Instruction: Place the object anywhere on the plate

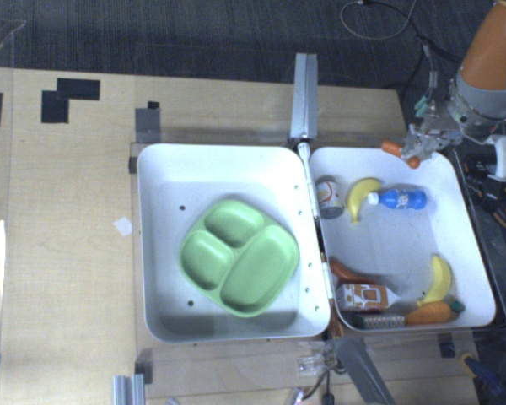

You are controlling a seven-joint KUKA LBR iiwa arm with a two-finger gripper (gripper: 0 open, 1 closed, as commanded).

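Pale wooden bench [59, 251] with black patches [67, 98], dark carpet [194, 24], looped cable [388, 11].

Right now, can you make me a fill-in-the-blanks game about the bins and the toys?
1. The green plate has ___ sections.
2. The blue bottle lies beside a ___ by the can.
3. The claw is over the right bin's ___ corner.

Missing words: three; banana; far right
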